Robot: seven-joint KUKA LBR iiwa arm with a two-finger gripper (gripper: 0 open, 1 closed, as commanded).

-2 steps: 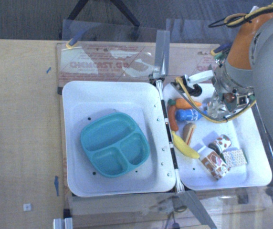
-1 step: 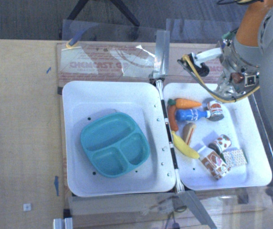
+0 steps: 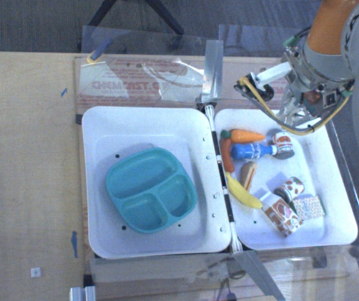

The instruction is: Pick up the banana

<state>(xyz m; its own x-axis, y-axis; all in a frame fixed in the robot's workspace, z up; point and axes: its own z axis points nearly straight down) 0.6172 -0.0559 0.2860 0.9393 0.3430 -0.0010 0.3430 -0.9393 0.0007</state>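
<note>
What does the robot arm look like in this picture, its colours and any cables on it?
The arm has a grey body with a broad orange band above the wrist. Below that sits a metallic wrist section with a white part jutting toward the view's left. Yellow and black cables loop loosely around the gripper, and more cables trail off near the top edge.

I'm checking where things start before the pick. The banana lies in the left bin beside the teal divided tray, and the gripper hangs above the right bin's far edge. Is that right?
Not quite. The camera view shows the banana in the right bin, near its left wall, not in the left bin with the teal divided tray. The gripper does hang above the right bin's far edge.
</note>
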